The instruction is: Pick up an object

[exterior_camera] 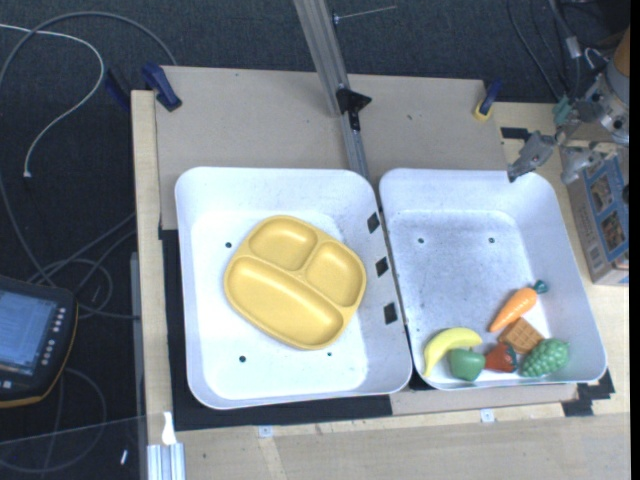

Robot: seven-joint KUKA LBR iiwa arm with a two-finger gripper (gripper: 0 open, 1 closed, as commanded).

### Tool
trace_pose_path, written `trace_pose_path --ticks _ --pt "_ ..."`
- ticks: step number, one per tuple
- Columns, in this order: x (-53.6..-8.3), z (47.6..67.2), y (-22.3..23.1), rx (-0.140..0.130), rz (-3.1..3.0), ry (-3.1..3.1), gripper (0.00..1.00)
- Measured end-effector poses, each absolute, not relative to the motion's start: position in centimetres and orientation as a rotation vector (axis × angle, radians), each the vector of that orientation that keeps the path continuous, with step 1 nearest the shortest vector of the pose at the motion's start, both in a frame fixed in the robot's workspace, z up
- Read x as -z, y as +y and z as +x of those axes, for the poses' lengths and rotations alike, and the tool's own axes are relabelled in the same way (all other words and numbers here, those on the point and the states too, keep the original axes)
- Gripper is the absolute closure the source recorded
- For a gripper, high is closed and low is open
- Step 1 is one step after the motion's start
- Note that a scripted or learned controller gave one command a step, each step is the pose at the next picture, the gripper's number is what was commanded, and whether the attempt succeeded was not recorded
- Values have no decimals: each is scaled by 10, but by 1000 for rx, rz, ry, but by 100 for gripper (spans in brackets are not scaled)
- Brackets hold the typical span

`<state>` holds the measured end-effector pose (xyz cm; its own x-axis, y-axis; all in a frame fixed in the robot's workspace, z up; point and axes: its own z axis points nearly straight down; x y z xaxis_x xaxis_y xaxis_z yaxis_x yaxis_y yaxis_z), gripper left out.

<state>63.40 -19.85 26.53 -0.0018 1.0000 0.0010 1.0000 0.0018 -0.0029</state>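
Pincer (527, 158) poised above the far right corner of the right bin (450, 238), outside its rim, gripping nothing; open or clenched cannot be told at this scale. Left to right across the table (250, 98): left bin (200, 268) carrying a yellow divided plate (295, 281); right bin with toy food crowded into its near right corner, namely banana (447, 343), green apple (465, 364), red piece (500, 358), carrot (515, 308), cracker (522, 334), green grapes (545, 356). Best target, by judgement: carrot, at the cluster's far edge with bare floor beside it. Advisable: descent straight down, closure across its narrow width, clear of bin wall and neighbours.
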Motion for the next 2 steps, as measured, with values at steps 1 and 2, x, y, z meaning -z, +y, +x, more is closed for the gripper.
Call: trace_pose_path --ticks 1,2 --pt "-265 634 -199 -3 -2218 -2221 0" --pt "-223 633 -201 -5 -2217 -2218 0"
